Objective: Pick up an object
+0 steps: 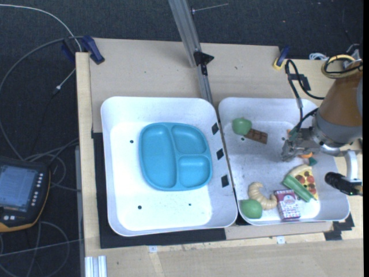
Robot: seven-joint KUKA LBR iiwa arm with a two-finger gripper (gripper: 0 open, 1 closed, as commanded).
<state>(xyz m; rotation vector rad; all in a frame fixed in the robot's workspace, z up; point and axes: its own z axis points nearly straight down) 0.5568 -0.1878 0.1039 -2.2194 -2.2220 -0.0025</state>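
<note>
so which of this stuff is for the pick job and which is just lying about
For the job:
- tool
- right bin: green ball, brown block, pizza slice, green lime, croissant, pink box

Lying about:
- blue divided plate in the left bin
- pendant
- cables

Even, fairly bright overhead light falls on the scene, whitening the two bins (167,111) almost to glare, with only soft, short shadows and a slightly grainy, soft-focus picture throughout.
</note>
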